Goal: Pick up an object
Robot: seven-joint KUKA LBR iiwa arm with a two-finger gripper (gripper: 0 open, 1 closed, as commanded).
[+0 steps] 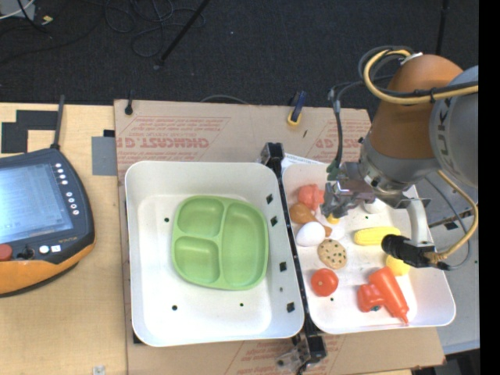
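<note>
The green tray (221, 242) lies in the left bin (148, 201). In the right bin (437, 311), the white egg (310, 233) sits at seven o'clock from my gripper (337, 208); whether it's closed, I cannot tell. I'd descend straight, centred. The divider crowds nine o'clock; freer room lies toward five.

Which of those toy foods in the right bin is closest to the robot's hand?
The pink piece, just left of the hand; the white egg and cookie lie lower.
</note>
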